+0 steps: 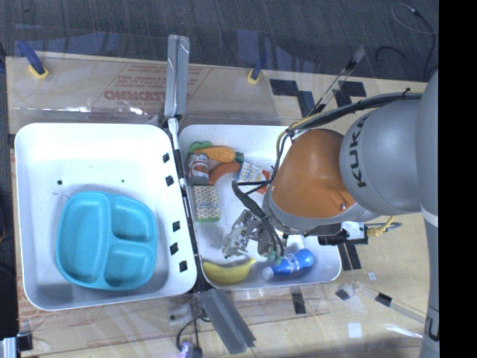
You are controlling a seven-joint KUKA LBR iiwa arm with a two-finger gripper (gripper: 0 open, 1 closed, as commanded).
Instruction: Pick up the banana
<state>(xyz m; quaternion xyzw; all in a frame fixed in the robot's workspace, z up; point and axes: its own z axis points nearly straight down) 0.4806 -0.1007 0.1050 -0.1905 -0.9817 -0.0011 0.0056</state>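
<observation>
Below tool (240, 246): banana (227, 271) | blue bottle (292, 264) just beside

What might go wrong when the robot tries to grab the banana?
The banana lies against the near wall of the right bin, so the claw may bump the wall or only nudge it. The blue bottle lies close beside the banana, so the claw might knock it or catch it instead.
</observation>
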